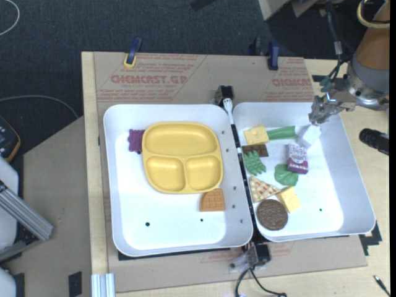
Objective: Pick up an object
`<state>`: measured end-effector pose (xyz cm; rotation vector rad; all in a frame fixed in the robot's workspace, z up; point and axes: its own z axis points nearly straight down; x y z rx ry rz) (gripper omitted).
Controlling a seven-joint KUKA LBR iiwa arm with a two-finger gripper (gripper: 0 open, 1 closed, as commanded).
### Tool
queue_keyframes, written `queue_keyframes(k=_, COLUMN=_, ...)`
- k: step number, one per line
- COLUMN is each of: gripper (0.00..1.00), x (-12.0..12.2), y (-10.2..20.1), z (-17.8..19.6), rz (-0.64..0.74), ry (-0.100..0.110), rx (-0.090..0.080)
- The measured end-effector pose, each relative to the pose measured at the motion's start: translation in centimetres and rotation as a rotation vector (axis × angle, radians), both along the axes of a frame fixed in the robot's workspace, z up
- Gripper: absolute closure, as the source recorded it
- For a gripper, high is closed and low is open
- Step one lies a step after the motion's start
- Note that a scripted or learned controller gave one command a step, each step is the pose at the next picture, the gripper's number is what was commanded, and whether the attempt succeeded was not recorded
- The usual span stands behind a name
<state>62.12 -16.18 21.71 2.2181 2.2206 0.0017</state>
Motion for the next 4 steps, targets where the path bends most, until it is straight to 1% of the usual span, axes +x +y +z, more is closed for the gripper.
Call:
queue_keyframes(k=1, gripper=1.00, x=0.1, y=0.0, z=0.8, rz=0.000, ry=-0.001, rx=0.000)
queue_keyframes(k=2, gripper=1.00, x=-1.6, y=3.8, z=0.5, rz=0.000, ry=0.006, rx=0.002)
queue_keyframes(k=3, gripper=1.00, x=-4.6, y=8.3, z=-0.2, rz=0.002, ry=0.007, rx=0.003)
queue_keyframes(k=4, gripper=1.00, x=-5.9, y=12.6, z=-0.3, rz=0.002, ry=0.006, rx=0.003)
